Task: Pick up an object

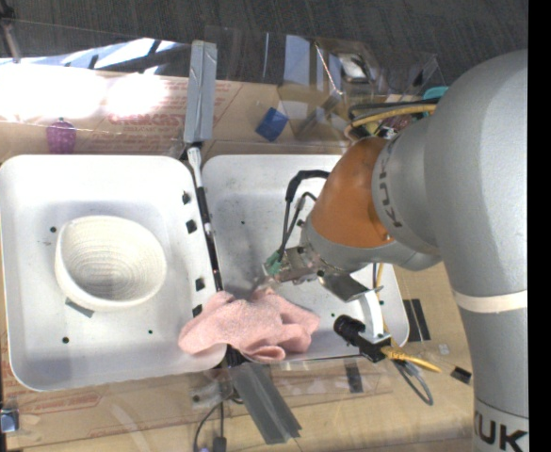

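Two white bins sit side by side on the counter (pixel 115 398), and the only loose thing within the arm's reach is a pink cloth (pixel 249 326). It lies crumpled at the near edge of the right bin (pixel 247 182), slumped partly over the rim and the divider toward the left bin (pixel 30 347), where a white bowl (pixel 110 260) rests well apart from it.

From where I stand the arm (pixel 426 196) leans in low over the right bin, and its pincer (pixel 273 273) is down just at the cloth's upper edge, seemingly touching the topmost fold. Whether its tips are spread or closed I cannot tell; they are small, dark, and lost against the wrist fittings. Nothing pink shows raised between them, so I would not call the cloth held.

As for handling, the cloth looks light, soft and limp. It should give way under pressure rather than slide off, and it cannot break. I'd judge the risk is a shallow pinch that catches one thin layer and lets it slip free on the lift, or a drape that drags along the rim. The best hold looks to be the raised ridge of folds near the cloth's middle, where the fabric bunches thick, rather than the flat lobe hanging over the rim.
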Robot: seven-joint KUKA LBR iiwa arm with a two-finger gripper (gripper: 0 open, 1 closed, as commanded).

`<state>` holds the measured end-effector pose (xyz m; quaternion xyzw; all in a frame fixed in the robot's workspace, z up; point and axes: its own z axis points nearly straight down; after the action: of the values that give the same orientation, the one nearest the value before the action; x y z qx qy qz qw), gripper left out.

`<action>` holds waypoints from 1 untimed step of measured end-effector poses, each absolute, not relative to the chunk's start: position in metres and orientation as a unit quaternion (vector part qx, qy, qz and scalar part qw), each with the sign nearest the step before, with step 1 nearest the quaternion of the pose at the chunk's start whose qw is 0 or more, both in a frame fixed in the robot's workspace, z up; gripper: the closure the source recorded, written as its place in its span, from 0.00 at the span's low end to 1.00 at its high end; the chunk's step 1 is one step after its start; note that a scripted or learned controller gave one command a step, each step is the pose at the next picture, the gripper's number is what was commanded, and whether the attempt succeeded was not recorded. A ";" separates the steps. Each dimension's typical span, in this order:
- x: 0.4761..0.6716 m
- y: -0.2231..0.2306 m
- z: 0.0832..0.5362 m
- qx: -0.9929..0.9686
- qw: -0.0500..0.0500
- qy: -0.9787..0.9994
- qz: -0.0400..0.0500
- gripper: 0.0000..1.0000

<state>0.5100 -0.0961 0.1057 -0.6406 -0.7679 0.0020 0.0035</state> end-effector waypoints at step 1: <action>0.510 -0.096 0.106 -0.641 0.004 -0.768 0.002 0.00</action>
<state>0.5100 -0.0960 0.1057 -0.6405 -0.7679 0.0020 0.0036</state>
